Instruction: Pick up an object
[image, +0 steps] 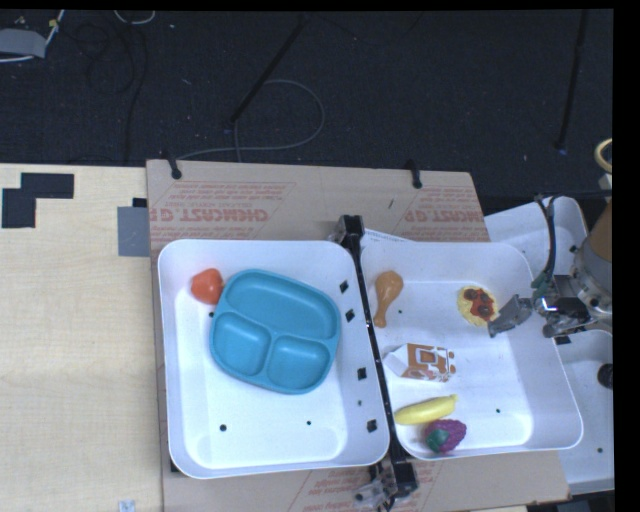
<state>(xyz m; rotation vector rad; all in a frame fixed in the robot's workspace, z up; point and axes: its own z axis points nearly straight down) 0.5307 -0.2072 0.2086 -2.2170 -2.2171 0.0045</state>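
The robot's hand (512, 312) is hovering at the right bin's (545, 420) right side, just beside a small pizza toy (477, 304), gripping nothing; its opening is unclear. A drumstick (386, 294), carton (430, 362), banana (425, 409) and purple grapes (445, 435) are lying in that bin, well apart from the hand.

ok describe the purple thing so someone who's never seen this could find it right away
Start at the right-hand white bin, the one nearer the arm, and go to its front edge. There a yellow banana lies, and just below it, touching, sits the purple toy. It is a small bumpy lump with a green patch on its left, the only purple thing in either bin.
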